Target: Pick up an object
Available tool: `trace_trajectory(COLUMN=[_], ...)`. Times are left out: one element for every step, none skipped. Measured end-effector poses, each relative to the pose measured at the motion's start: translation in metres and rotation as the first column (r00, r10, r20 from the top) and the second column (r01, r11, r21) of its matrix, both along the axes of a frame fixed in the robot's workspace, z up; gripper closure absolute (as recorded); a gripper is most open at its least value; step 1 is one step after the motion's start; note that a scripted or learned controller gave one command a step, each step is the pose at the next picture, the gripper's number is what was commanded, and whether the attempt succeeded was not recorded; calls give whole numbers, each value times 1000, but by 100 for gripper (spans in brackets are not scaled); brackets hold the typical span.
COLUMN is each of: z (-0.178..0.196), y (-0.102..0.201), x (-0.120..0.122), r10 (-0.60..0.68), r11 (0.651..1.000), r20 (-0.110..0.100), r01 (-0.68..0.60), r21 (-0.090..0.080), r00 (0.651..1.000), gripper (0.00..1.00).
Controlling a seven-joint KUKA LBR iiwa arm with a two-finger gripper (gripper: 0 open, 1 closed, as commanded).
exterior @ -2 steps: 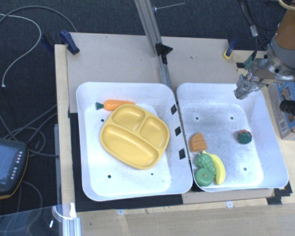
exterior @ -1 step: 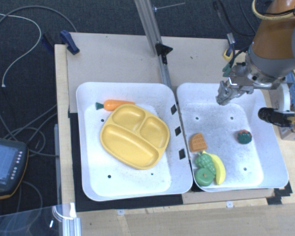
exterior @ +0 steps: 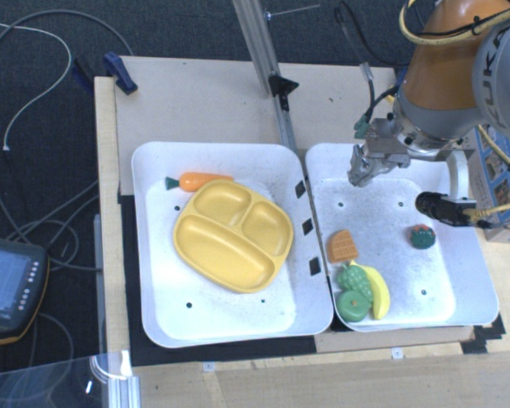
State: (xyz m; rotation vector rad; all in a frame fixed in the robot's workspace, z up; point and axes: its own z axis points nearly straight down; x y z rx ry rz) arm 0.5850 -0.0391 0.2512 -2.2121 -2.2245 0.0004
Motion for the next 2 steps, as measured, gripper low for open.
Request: trace_trajectory(z=[-10, -6], y=[44, 105], x=[-7, -12], r10=[0, 2], r11=[1000, 1000], r20=[-1, 3], r01=[0, -2], r21=[0, 0], r00=[1000, 1000], gripper=[100, 100])
